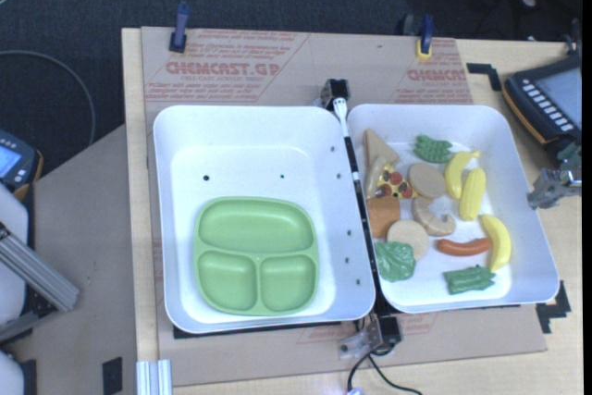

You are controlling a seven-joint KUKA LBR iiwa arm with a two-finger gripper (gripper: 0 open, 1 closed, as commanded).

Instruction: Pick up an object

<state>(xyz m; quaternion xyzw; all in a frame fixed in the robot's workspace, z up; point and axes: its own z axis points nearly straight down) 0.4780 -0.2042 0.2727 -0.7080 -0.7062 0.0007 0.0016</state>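
Pre-grasp stage: toy foods, including a yellow plastic banana (499, 240), are left unlifted in the right white bin (532, 277). A descent is judged next; the pincer's state cannot be told.

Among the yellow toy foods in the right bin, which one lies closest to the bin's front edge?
The banana beside the red sausage. The corn cob and the other banana lie farther back.

One camera looks down from high above, tilted a bit, and sees both the left bin (171, 199) and right bin (518, 199) whole.
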